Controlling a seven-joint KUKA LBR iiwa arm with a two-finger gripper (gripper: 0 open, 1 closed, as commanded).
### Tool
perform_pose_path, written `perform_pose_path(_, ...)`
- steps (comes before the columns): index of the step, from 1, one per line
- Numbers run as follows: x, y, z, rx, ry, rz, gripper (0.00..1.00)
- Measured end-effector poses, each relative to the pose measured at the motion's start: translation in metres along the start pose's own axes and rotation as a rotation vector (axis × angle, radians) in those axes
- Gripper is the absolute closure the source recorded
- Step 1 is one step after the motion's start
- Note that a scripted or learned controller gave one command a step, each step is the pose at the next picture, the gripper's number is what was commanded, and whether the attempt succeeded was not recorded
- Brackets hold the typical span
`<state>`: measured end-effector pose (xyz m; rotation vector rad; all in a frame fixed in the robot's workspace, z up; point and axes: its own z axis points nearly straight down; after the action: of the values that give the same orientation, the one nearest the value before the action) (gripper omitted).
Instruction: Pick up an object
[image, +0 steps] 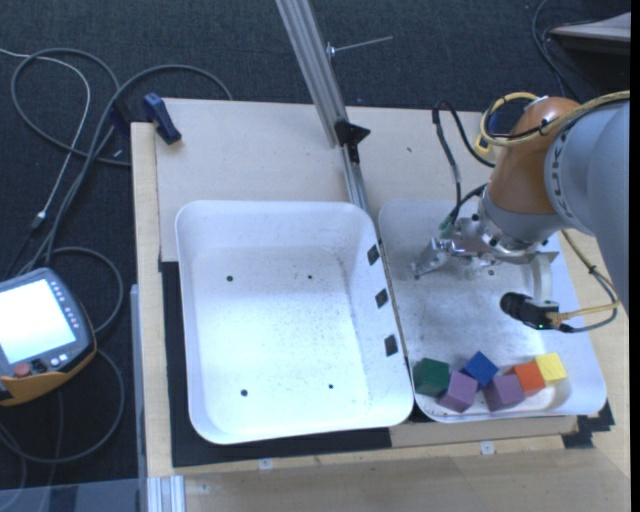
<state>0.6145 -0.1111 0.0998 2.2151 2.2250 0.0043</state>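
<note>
Several small blocks lie in a row along the near rim of the right bin (420, 310): a green block (432, 376), a purple block (461, 390), a blue block (481, 366), a mauve block (504, 391), an orange block (530, 377) and a yellow block (551, 367). My gripper (430, 262) hangs over the upper middle of that bin, well behind the blocks and apart from them. The grey arm with its orange band (520, 170) comes in from the right above it. Nothing shows in the gripper.
The left bin (200, 300) stands beside the right one. An aluminium pole (318, 70) slants down to the gap between the bins. A blue clamp (160, 117) sits at the bench's far left corner. A pendant (35, 330) and cables lie on the floor at left.
</note>
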Motion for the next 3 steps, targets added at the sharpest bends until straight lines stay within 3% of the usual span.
perform_pose_path(1, -0.002, 0.001, -0.011, -0.004, -0.002, 0.003, 1.00)
perform_pose_path(2, 0.052, 0.005, -0.106, -0.007, 0.000, -0.001, 1.00)
perform_pose_path(3, 0.088, -0.047, -0.169, 0.000, 0.002, 0.000, 1.00)
